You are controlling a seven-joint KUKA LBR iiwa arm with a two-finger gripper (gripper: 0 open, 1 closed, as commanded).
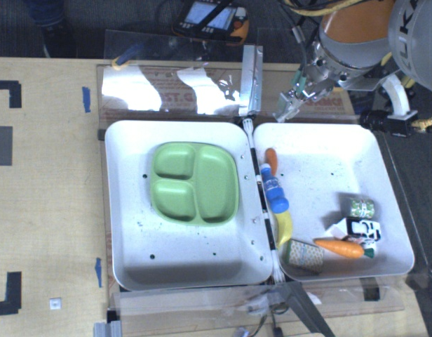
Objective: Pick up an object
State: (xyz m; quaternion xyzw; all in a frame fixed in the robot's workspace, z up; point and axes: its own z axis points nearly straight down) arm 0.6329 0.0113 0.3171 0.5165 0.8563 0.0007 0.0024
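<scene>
From my seat I see the arm [363, 20] reaching in at the upper right, its tool [294, 102] hanging above the far rim of the right bin [328, 146], outside the tray itself. The tool is small and cluttered at this angle, so I cannot tell how it is set, and I see nothing caught in it. The left bin [125, 188] holds a green divided plate [196, 182], lying flat near its middle. In the right bin, along the wall shared with the left one, I make out a small orange piece [271, 161], a blue bottle [275, 192] just below it, and a yellow banana [283, 228] below that. Nearer the front right corner lies an orange carrot [339, 248], touching a speckled cup [305, 254] on its side, with a black-and-white packet [361, 229] and a small greenish can [361, 208] just behind it.
</scene>
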